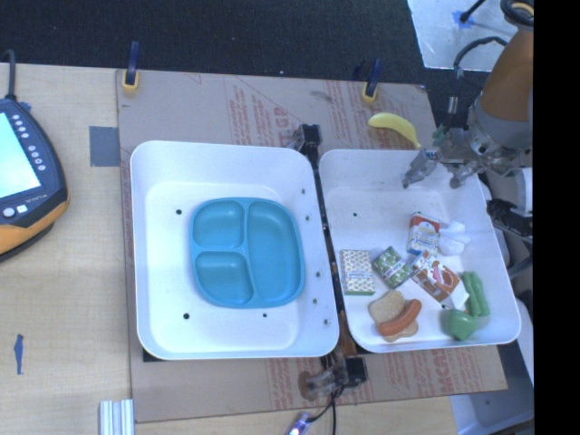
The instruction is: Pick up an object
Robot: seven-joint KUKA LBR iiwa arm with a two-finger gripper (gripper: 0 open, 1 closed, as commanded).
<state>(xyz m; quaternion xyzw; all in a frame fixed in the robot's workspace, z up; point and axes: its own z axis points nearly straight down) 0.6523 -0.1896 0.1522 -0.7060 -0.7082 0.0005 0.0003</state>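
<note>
Camera view: banana (394,127) behind gripper (441,169)

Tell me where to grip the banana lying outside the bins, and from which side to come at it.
Grip the banana across its middle, coming straight down from above. It lies flat on the board just beyond the right bin, curved and slim, with bare board on both long sides. Probably set the gripper crosswise to the curve, where the body is thickest; the tapered ends would likely slip.
</note>
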